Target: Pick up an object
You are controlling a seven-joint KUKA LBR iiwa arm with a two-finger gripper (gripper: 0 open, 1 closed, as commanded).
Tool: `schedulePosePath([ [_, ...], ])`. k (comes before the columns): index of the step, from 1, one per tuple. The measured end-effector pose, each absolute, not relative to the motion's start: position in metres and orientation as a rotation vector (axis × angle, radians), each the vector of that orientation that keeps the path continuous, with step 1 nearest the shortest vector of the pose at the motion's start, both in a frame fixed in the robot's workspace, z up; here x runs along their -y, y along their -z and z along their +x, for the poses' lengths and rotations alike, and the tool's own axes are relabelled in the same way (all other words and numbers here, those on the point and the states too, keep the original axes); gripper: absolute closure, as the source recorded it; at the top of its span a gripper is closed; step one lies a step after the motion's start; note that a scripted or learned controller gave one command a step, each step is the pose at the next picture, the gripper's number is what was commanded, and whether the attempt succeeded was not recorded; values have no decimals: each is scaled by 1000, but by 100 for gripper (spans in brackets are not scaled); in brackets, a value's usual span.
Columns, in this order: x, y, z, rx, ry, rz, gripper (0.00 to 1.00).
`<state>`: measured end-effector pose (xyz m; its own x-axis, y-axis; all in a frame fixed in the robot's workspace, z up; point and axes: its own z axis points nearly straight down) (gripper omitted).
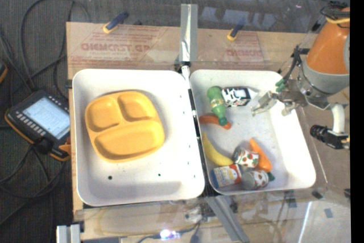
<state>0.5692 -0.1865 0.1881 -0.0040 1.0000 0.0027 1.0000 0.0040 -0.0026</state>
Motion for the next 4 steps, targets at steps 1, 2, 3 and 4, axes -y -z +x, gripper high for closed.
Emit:
schedulePosePath([
  [1,161,-90,542,2275,8,-2181,0],
  [2,155,-90,506,2281,11,-2182,0],
  [3,154,-100,506,2278,17,-2181,100],
  [4,190,-92,515,2314,17,-2134,100],
])
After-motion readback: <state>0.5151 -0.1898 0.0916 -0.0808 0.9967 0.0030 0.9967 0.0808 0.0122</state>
